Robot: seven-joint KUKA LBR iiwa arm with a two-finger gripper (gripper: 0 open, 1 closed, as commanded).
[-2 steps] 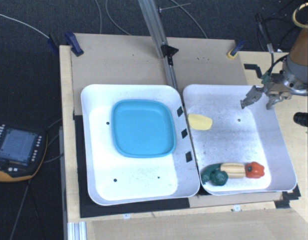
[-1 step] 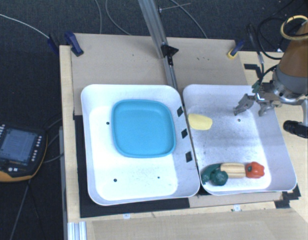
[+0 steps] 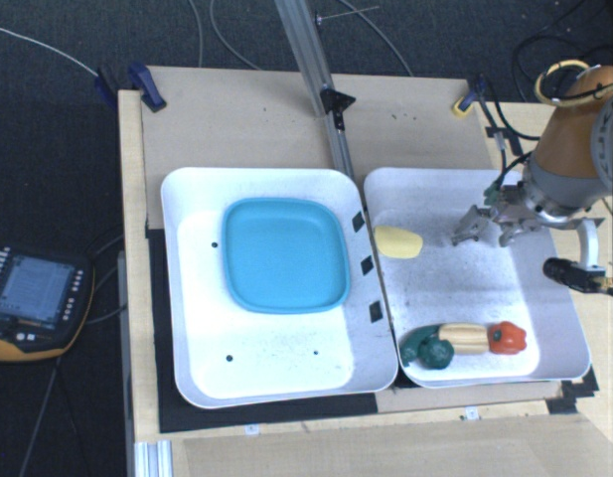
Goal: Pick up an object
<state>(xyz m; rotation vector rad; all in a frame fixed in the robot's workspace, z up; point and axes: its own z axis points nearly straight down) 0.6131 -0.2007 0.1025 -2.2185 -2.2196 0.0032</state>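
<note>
We've got the gripper [image 3: 482, 229] hanging over the right bin [image 3: 554, 366], up near its far side, and honestly we can't tell how it's set from this angle. A pale yellow piece [image 3: 397, 242] sits near the bin's left wall, well apart from the gripper. Along the near edge lie a green thing [image 3: 427, 350], a tan roll [image 3: 463, 338] and a red tomato [image 3: 506, 338]. The left bin [image 3: 187, 266] holds a blue plate [image 3: 285, 254].
</note>
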